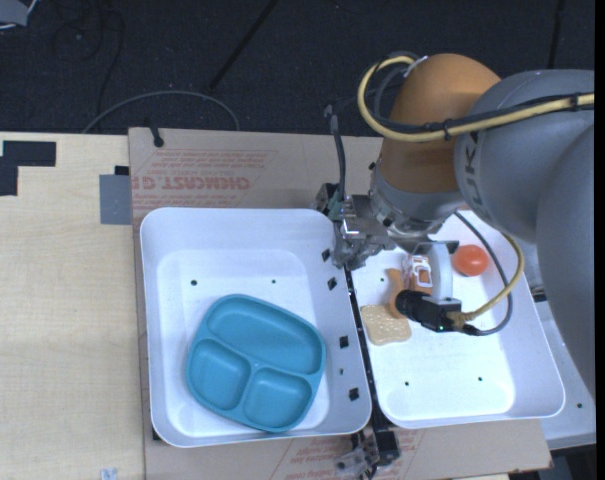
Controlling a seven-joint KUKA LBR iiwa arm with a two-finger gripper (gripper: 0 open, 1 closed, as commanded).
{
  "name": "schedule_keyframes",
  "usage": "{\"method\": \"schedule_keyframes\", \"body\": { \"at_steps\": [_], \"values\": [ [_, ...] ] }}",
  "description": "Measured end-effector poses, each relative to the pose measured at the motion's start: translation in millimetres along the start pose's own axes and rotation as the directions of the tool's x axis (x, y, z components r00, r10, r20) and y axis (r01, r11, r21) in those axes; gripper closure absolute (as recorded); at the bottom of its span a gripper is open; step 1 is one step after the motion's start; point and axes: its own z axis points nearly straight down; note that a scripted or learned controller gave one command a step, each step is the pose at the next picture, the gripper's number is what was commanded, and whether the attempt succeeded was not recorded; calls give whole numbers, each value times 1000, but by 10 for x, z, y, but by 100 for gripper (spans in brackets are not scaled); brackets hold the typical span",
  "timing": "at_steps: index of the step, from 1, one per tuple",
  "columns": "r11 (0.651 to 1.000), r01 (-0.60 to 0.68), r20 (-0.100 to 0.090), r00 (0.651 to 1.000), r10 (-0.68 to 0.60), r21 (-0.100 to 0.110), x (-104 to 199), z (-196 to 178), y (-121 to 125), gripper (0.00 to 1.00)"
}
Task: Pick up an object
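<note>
Overhead slanted view of a single-arm picking station. The end effector hangs over the shared wall between the two bins, near their far edge. Whether it is released or clenched cannot be told, and nothing is seen in its grasp. The grey arm enters from the right and crosses above the right bin.

The candidate objects lie in the right bin's far half:
- A flat tan slice lies beside the bin's left wall, closest to the end effector.
- A small white and orange item sits just beyond the slice. It is partly covered by the robot's hardware, and its kind is unclear.
- An orange ball rests further right, apart from both.

The left bin holds a blue divided plate with three compartments. The plate lies tilted in the bin's near half and reaches towards the bin's right wall.

Both bins rest on a sheet of brown cardboard laid over the pale counter.
</note>
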Motion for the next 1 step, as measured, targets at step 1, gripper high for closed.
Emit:
{"method": "schedule_keyframes", "body": {
  "at_steps": [1],
  "values": [
    [1000,0,1,1000,0,1,522,140,127,100]
  ]
}}
